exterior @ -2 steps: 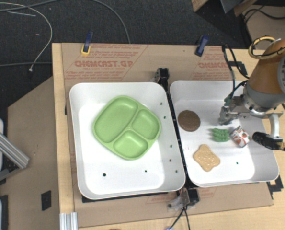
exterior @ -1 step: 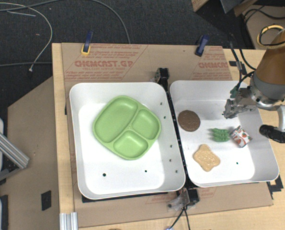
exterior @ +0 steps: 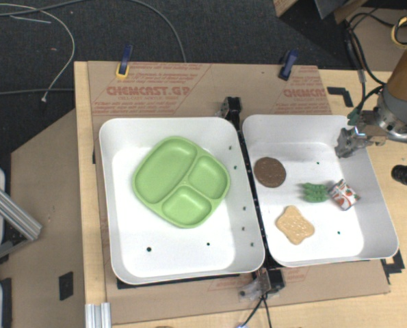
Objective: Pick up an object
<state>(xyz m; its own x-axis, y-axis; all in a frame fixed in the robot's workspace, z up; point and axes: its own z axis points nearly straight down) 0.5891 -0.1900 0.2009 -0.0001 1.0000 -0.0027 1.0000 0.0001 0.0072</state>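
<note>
Glossy plastic plate (exterior: 181,181), bins (exterior: 121,238) seemingly smooth plastic

A cardboard-covered tabletop (exterior: 189,87) carries two shallow white bins touching side by side, the left bin (exterior: 121,251) and the right bin (exterior: 367,244), with two blue clamps (exterior: 125,59) at its far edge.

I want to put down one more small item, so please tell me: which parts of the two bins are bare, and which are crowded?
Left white bin: bare strips all around the green three-compartment plate, widest along the near edge.
Right white bin: bare along the far wall. Crowded middle: round brown cookie, green leafy toy, small red-and-white can, tan cracker.
</note>
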